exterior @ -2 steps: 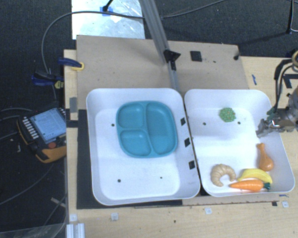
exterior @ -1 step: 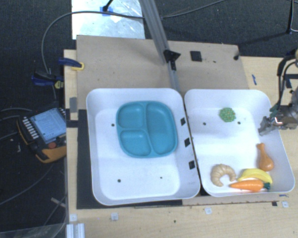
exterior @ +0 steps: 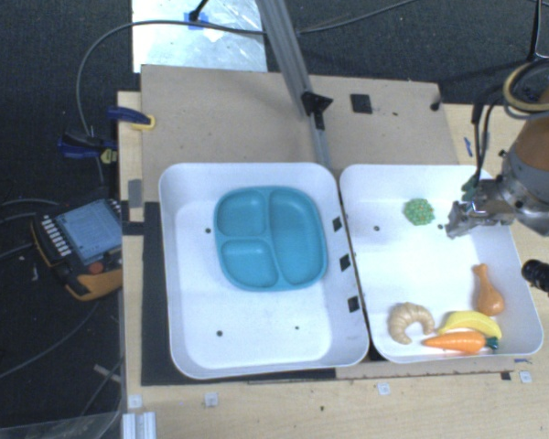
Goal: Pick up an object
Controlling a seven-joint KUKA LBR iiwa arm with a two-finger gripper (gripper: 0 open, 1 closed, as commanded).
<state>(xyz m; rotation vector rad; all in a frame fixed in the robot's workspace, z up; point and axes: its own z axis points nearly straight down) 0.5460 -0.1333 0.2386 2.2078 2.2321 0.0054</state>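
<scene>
In the right bin lie a green bumpy ball, a brown chicken drumstick, a tan croissant, a yellow banana and an orange carrot. My gripper hangs over the right bin's upper right part, just right of the green ball and above the drumstick. Nothing shows between its fingers.
The left bin holds a blue divided plate. A metal pole slants in from the top, ending at the bins' back edge. Clamps and a handheld device lie off the bench on the left.
</scene>
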